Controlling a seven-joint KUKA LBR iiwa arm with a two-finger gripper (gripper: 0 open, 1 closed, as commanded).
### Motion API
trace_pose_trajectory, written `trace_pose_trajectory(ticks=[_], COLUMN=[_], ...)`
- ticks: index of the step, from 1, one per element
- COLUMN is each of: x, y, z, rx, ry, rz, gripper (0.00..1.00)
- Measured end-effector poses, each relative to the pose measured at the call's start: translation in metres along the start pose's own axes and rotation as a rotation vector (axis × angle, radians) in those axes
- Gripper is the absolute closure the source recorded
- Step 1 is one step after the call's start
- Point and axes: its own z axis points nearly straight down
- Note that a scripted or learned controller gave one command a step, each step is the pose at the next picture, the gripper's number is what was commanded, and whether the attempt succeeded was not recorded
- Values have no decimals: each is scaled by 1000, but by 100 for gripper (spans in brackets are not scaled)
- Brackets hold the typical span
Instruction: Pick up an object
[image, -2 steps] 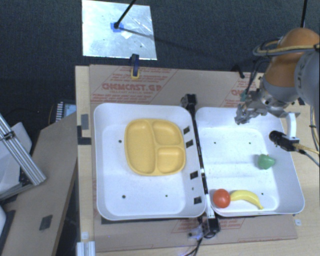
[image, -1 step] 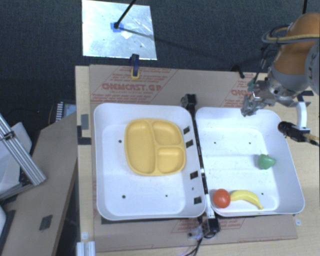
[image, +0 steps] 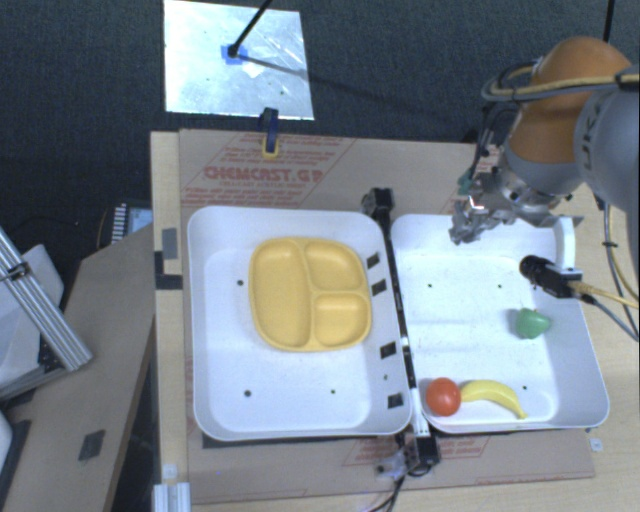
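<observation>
My gripper (image: 467, 232) hangs over the far edge of the right bin (image: 470, 330), with nothing visible between its fingers. A green object (image: 532, 323) lies near the right wall of that bin. An orange-red round fruit (image: 443, 397) and a yellow banana (image: 494, 396) lie side by side at the bin's near edge. All three sit well in front of the gripper.
The left bin (image: 215, 330) holds a yellow divided plate (image: 309, 293) with three compartments. A black divider with clips (image: 392, 300) runs between the bins. A shiny sheet (image: 238, 60) lies on the dark floor behind the bench.
</observation>
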Motion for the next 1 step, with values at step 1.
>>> trace_pose_trajectory(ticks=[1], x=[48], y=[-16], z=[4], rx=[2], ry=[0], rz=[0], gripper=[100])
